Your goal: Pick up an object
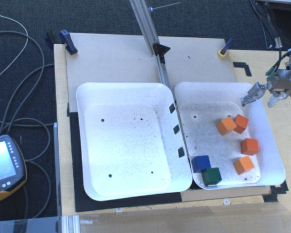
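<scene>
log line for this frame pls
claw open, nothing held, over right bin upper right rim | four orange cubes, blue cube, green cube in bin

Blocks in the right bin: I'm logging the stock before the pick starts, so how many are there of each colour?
Orange blocks: 4
Blue block: 1
Green block: 1
Total: 6, all in the right bin.
</scene>
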